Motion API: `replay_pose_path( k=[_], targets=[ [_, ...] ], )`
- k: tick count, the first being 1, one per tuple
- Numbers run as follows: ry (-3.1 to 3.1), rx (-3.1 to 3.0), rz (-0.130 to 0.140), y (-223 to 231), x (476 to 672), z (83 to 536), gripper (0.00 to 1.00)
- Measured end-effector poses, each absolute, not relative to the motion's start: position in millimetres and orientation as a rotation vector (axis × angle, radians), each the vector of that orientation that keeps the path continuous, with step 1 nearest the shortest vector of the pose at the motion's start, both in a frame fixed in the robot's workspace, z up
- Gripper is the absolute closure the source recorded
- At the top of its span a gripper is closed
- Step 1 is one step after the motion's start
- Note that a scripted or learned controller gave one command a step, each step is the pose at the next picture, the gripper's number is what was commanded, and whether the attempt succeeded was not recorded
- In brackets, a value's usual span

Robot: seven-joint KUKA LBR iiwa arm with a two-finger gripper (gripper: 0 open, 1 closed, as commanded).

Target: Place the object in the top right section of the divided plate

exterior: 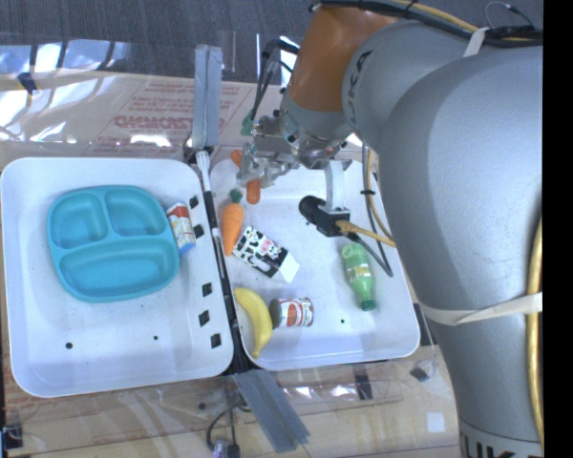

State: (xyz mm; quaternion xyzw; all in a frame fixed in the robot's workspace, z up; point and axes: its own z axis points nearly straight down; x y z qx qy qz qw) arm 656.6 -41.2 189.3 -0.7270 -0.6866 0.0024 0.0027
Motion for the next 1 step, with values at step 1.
replay_pose_path(
  k=[1],
  targets=[
    [-2.267,-2.168,0.008,-27.2,611.3,189.0,1.0]
  ],
)
